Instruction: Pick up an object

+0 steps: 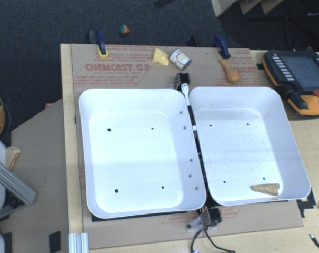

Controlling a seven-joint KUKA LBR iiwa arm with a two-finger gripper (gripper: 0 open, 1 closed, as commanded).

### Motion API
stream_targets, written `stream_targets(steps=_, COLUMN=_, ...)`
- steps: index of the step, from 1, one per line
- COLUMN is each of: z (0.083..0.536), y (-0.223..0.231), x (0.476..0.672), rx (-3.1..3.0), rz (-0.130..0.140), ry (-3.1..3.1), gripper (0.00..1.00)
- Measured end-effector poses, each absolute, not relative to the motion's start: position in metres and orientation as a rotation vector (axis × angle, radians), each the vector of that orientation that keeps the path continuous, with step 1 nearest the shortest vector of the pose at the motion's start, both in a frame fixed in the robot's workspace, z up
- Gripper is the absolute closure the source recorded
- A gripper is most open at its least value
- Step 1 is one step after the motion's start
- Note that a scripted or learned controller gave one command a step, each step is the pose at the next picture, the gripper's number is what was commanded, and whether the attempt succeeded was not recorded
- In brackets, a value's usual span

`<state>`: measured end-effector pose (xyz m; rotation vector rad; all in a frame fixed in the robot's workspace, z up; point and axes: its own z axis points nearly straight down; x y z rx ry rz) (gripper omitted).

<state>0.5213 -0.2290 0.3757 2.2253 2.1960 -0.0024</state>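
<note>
Camera view: tan wedge (266,189) is seen lying in right bin (286,120) near front corner; jaws' state cannot be told.

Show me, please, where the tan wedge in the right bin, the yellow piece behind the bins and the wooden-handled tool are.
tan wedge (266,189): camera view, middle of its flat face.
yellow piece (160,57): camera view, its centre.
wooden-handled tool (230,73): camera view, on the handle.

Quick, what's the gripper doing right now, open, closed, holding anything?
Gripper: cannot be told from this camera view. The only pickable thing in the bins, a tan wedge-shaped piece, lies untouched in the right bin, near its front right corner.
</note>
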Motion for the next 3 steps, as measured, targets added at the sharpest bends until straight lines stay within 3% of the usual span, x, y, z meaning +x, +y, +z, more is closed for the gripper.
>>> stream_targets(steps=1, z=0.302, y=-0.121, x=0.545, rx=2.216, rz=-0.002, ry=2.240, gripper=1.00)
stream_targets(steps=2, z=0.357, y=-0.185, x=0.521, rx=2.222, rz=0.002, ry=2.208, gripper=1.00)
stream_targets(steps=3, z=0.343, y=-0.065, x=0.534, rx=2.210, rz=0.002, ry=2.240, gripper=1.00)
